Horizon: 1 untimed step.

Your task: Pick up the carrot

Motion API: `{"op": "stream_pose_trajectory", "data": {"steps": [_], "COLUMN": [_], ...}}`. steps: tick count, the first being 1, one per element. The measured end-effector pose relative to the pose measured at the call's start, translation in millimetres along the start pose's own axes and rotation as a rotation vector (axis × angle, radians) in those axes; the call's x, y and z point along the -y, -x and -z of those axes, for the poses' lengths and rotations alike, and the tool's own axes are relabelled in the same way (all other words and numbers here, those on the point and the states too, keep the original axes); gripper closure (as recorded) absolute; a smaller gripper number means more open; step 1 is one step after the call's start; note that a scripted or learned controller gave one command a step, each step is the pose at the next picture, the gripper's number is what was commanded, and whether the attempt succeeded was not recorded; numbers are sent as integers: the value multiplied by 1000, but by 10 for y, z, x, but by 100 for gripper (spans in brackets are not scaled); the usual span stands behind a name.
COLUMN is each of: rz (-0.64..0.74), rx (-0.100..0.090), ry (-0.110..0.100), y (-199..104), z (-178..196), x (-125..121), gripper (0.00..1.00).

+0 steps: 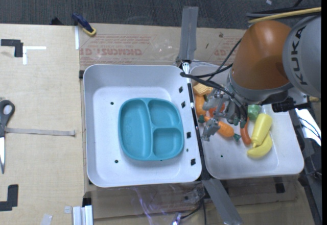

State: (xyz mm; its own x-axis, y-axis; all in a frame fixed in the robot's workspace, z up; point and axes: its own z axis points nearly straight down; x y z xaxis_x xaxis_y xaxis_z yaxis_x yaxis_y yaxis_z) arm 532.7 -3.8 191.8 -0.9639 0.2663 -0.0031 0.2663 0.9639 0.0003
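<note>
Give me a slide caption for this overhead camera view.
KUKA arm's gripper down among toy food beside a carrot in the right bin; teal tray in the left.

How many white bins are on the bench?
2: the left bin holds a teal divided plate; the right bin holds the toy food, under the arm.

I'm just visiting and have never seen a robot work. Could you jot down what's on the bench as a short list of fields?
left bin: holds a blue divided plate
right bin: holds toy food in a cluster
carrot: orange, lying near the right bin's left side
banana: yellow, to the right of the carrot
arm: grey and orange, reaching in over the right bin
claw: low over the food, right above the carrot
bench extras: scissors at the far left edge
</note>
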Motion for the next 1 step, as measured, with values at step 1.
{"op": "stream_pose_trajectory", "data": {"steps": [1], "rz": [-42], "rx": [0], "ry": [0], "y": [-128], "z": [4], "x": [102], "gripper": [0]}}
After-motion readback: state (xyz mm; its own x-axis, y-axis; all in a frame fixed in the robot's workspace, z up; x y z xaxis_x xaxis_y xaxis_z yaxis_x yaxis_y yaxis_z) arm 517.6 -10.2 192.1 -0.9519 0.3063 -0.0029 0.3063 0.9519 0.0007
